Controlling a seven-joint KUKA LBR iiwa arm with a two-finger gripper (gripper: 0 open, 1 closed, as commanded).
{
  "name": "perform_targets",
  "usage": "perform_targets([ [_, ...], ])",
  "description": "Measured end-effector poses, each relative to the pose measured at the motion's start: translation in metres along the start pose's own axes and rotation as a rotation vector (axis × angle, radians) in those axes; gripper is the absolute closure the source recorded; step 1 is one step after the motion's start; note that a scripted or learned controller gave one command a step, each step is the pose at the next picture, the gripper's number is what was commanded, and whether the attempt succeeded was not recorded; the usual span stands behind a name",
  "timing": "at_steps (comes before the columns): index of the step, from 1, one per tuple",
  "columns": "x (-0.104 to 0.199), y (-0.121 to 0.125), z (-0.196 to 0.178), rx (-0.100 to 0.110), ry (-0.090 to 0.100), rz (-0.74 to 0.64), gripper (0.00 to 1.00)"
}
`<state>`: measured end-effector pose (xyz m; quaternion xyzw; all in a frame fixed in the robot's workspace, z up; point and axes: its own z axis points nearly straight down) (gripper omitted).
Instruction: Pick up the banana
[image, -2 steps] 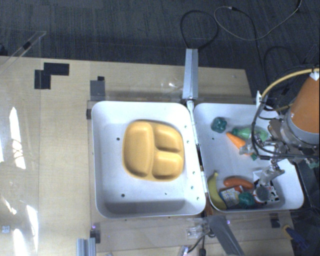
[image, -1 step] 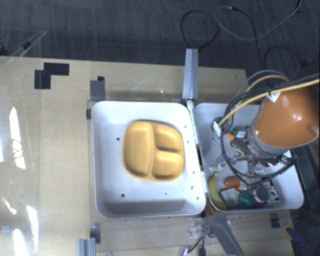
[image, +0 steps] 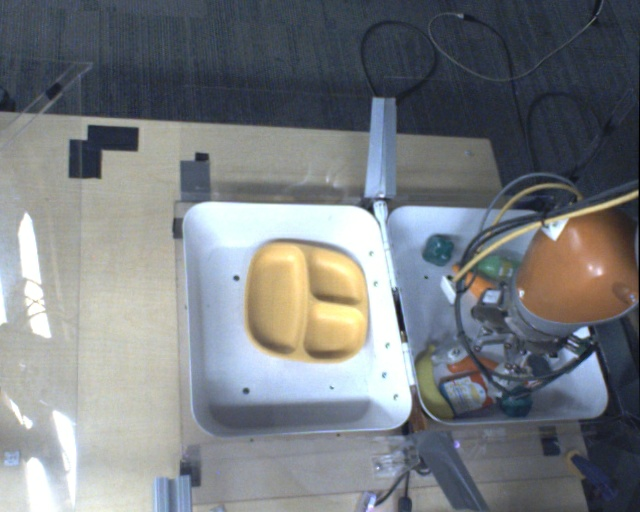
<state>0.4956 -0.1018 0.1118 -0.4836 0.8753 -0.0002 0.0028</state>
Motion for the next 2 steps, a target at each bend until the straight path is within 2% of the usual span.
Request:
perform_targets([
  [1,-0.038,-0.045,-0.008,0.001,-0.002,-0.239,0.00],
  [2,0.039,-0.031,-0.068,0.001,0.000,-0.254,0.00],
])
